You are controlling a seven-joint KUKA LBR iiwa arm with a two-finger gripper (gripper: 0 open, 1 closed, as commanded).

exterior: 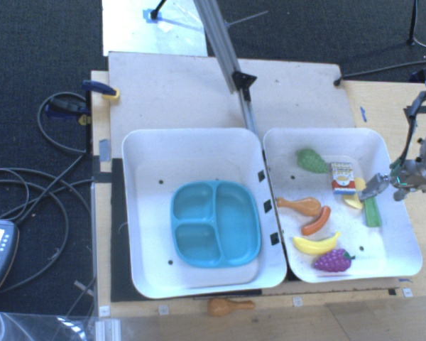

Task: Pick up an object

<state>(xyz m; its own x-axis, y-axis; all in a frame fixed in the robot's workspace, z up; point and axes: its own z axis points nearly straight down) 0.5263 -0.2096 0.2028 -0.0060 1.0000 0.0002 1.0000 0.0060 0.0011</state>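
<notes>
On the bench [199,91], two white bins [145,190]

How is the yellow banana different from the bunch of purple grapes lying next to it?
The banana is yellow, smooth, long and curved; the grapes are purple, bumpy and bunched into a rounder clump. The banana lies stretched out nearer the bin's middle; the grapes sit just below it, nearer the front wall. Both are toy foods in the right bin, lying close together.

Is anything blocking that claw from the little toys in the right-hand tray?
Nothing visible blocks it. The gripper is already over the right bin, right beside the green stick-shaped toy and a small yellow piece. The red-and-white carton stands just to its left, close by but not in its way.
</notes>
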